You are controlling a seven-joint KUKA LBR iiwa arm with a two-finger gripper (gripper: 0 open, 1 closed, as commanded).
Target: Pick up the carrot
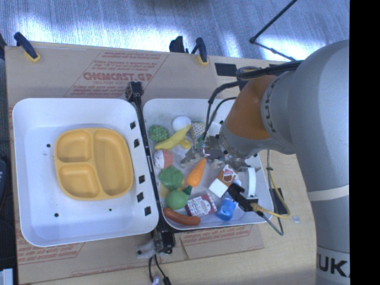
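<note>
"CHEMCAST GP" on cardboard (113,76), "UK" on arm (332,267)

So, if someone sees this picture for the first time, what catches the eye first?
Probably the big grey arm with its orange band, reaching in from the right over the right bin, which is crowded with toy food. Its hand sits just above the orange carrot. In the left bin lies a yellow divided plate.

We can't read the pincer (205,152) fingers, they're blurred against clutter; the arm (279,108) hides the right bin's (178,103) far corner, and the carrot's (196,172) top end.
</note>
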